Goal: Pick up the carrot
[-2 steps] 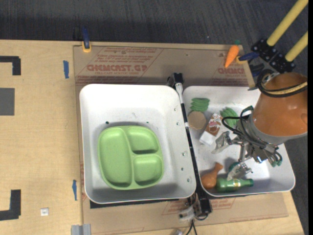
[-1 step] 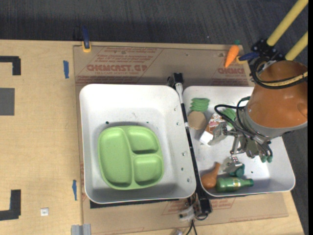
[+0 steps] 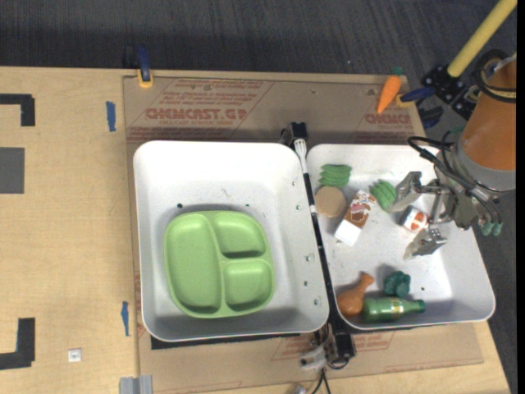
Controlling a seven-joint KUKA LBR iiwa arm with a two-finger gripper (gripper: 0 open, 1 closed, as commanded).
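While the tool (image 3: 418, 216) gapes wide, the carrot (image 3: 389, 93) lies steeply tilted, tip down-left.

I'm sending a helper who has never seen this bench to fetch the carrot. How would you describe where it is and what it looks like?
Start at the right white bin, then look beyond its far edge to the brown cardboard sheet under both bins. The carrot lies there near the sheet's far right corner, outside the bin. It is small and orange with a green top, away from the toy foods in the bin.
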